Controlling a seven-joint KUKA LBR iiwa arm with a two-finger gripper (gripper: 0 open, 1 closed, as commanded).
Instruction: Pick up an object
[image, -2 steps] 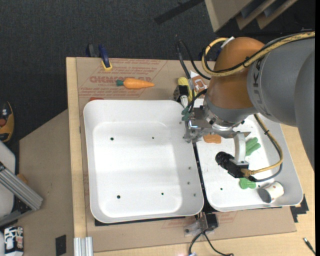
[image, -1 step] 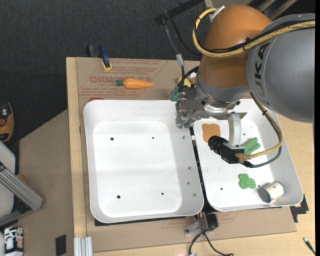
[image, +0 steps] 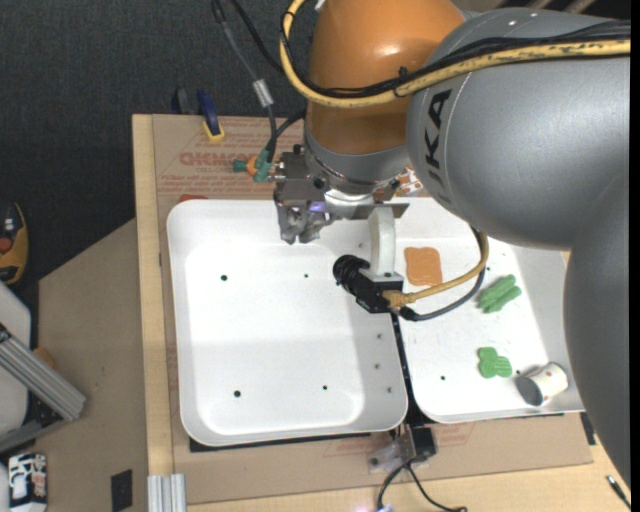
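Orange object (image: 423, 265), arm hiding right bin (image: 455, 395)

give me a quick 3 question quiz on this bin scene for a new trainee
1. True or false: the orange block lies in the left bin.
2. How many green pieces lie in the right bin?
3. Which thing lies nearest the right bin's front right corner? A) the orange block B) the white cylinder C) a green piece

Key
1. False: it lies in the right bin, near its back left part.
2. Two: one green piece further back, another green piece nearer the front.
3. B. The gripper hangs over the back of the left bin, away from all of them.
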